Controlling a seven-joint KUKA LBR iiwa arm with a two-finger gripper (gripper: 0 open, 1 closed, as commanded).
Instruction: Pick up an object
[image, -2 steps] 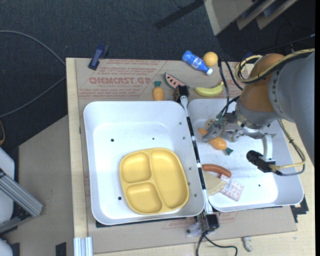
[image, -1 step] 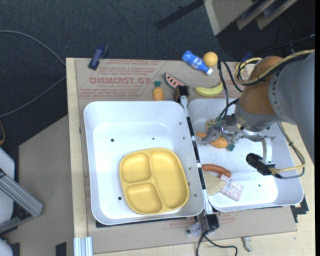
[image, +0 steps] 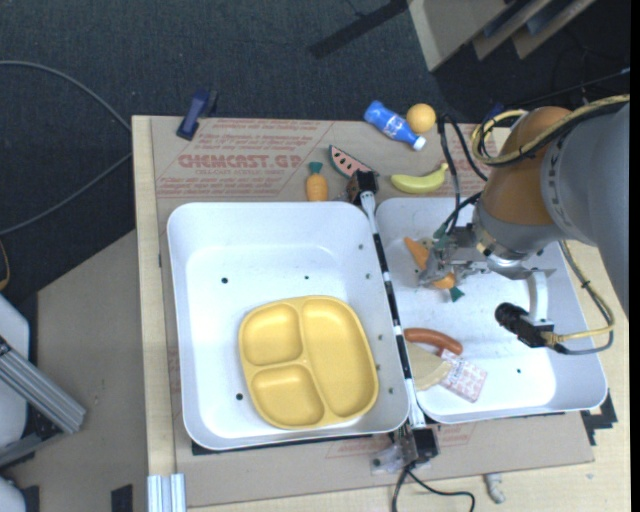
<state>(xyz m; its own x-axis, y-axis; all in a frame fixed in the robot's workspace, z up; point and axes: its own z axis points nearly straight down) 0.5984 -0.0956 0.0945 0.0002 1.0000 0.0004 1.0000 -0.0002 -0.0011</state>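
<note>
Grey and orange, the arm (image: 560, 170) bulks over the right side of the bench, reaching in above the right bin (image: 575, 385); it is by far the biggest thing in front of me. Next in size come the two white bins; the left bin (image: 200, 250) holds a yellow divided plate (image: 305, 360) lying flat toward its near side, and nothing else that I can make out. The right bin carries the small stuff: an orange carrot-like toy (image: 417, 249) near its far left corner, a sausage (image: 432, 340) lying beside the shared wall, and a pale wedge with a patterned packet (image: 462, 378) just below that.

The gripper (image: 450, 270) is down low in the right bin, right next to the carrot piece, with a bit of orange and green showing at its tip; whether the jaws are spread or pressed together I cannot tell from here, the wrist hides them.

My read is that this is the reach-and-close step of the pick, aimed at the carrot; the next move calls for the jaws to settle on either side of the toy before closing, then a straight lift clear of the bin wall.

Beyond the bins a banana (image: 420, 180), a blue bottle (image: 392, 124) and a watermelon slice (image: 346, 160) lie on the cardboard.
</note>
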